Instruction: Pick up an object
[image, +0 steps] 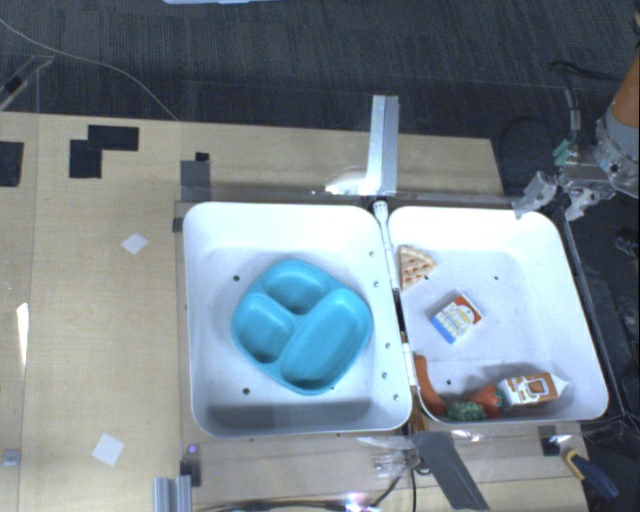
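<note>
White right bin (520, 240) untouched; gripper (560, 190) poised beyond far-right corner, finger state cannot be told. Approach step; descent toward small carton (456, 318) is required next.

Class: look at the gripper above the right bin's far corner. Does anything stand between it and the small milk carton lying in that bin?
Nothing visible does. The gripper sits over the right bin's far right corner, and bare white floor runs from there to the small milk carton.
</note>
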